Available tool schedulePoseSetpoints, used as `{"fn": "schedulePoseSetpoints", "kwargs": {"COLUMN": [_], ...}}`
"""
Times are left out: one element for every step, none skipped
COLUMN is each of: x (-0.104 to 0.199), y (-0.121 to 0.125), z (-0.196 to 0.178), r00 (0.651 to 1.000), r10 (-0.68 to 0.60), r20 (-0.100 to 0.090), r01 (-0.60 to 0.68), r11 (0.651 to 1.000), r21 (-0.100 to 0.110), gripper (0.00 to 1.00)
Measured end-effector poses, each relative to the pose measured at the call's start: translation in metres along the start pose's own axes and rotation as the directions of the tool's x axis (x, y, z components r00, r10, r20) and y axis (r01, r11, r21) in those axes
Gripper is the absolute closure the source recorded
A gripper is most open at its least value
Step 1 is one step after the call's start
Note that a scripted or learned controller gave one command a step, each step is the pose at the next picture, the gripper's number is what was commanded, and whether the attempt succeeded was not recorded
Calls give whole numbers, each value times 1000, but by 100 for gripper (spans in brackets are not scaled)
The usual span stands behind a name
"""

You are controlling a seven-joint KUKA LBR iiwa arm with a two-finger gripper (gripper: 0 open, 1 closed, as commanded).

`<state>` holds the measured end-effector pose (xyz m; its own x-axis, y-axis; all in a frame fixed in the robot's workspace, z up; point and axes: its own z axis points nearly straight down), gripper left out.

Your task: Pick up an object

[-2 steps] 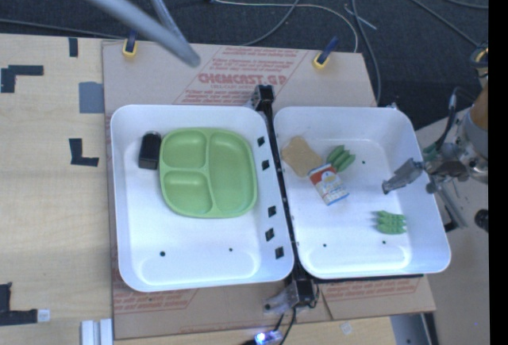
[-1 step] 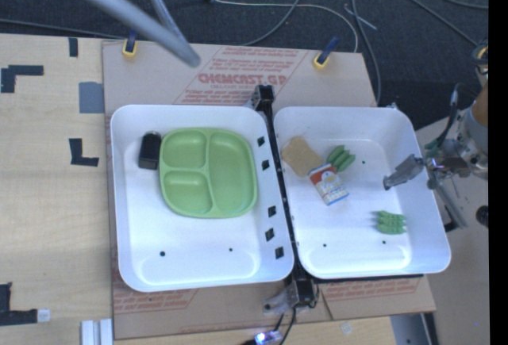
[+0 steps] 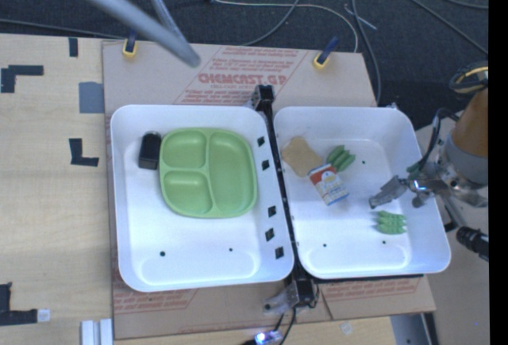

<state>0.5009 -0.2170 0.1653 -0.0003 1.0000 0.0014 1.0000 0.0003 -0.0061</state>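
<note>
Near the right wall of the right bin (image 3: 359,118) lay a small green toy (image 3: 390,222), flat on the white floor. Just above it sat the gripper (image 3: 389,194), close to the toy but not touching it. Nothing was between its fingers, and I could not tell if they were apart or together. The arm (image 3: 468,145) came in over the right rim, grey with an orange part up top.

Farther left in the same bin lay a little red and white carton (image 3: 329,183). A tan sponge-like block (image 3: 300,155) and another green piece (image 3: 340,158) sat right by the carton's top end.

Over in the left bin (image 3: 190,272) lay a green plate (image 3: 209,173) with three sections. A small black block (image 3: 149,151) rested against the plate's left edge. Both bins sat on a sheet of cardboard (image 3: 238,70).
</note>
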Motion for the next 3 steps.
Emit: {"fn": "schedulePoseSetpoints", "kwargs": {"x": [3,3,3], "y": [2,2,3], "z": [64,80,69], "r00": [1000,1000,1000], "r10": [-1,-1,-1], "r20": [1,3,5], "r01": [1,1,1], "r11": [1000,1000,1000], "r21": [-1,-6,-8], "gripper": [0,0,100]}}
